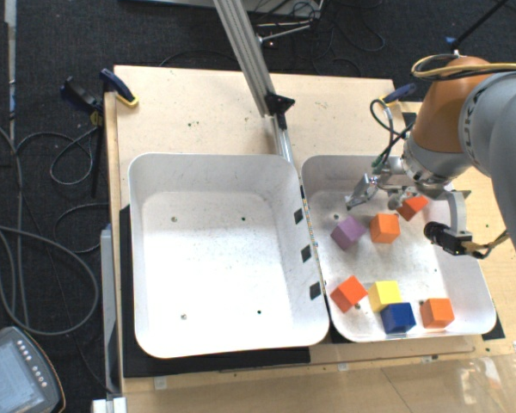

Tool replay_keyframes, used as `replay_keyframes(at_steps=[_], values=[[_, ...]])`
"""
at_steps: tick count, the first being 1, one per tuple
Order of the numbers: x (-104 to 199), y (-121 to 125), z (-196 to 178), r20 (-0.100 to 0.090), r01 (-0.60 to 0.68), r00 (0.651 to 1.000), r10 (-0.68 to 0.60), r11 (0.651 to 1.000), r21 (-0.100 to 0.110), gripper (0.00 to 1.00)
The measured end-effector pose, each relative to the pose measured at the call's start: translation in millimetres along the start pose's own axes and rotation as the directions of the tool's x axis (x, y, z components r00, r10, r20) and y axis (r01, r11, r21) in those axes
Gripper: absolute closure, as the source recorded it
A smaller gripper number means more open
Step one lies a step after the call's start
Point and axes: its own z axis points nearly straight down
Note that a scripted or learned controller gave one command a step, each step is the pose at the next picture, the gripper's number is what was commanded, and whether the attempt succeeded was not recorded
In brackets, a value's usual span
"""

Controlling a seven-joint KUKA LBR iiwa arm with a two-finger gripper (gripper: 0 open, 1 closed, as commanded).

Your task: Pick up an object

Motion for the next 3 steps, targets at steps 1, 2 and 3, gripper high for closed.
replay_keyframes(at_steps=[1, 2, 3], values=[[0.4, -0.5, -7.3, -0.001, 0.0, 1.0, 0.0, 1.0, 0.002, 1.0], [-4.4, -4.6, -53.3, -0.001, -0.001, 1.0, 0.001, 1.0, 0.001, 1.0], [-4.9, -2.6, -104.2, -0.001, 0.002, 1.0, -0.002, 1.0, -0.001, 1.0]])
